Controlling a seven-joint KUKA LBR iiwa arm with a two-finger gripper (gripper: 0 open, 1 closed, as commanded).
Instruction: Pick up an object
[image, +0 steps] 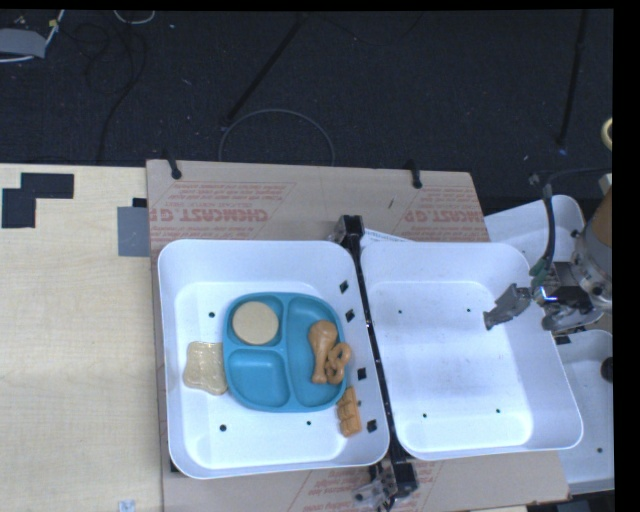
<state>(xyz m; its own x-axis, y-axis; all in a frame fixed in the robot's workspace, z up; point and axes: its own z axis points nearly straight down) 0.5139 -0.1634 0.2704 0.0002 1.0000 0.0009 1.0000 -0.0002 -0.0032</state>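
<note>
In the left bin, a tan piece lies at five o'clock of the blue tray, a flat piece at nine. Farther, the gripper hovers at three o'clock over the right bin; its opening can't be told.

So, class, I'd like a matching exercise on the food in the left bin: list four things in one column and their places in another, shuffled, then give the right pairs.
Things:
1. round flat cookie
2. pretzel
3. pale toast-like piece
4. small brown piece

Places:
A. on the bin floor, off the blue tray's left edge
B. in the tray's right compartment
C. on the bin floor, at the tray's lower right corner
D. in the tray's upper left compartment

Pairs: 1-D, 2-B, 3-A, 4-C
</note>
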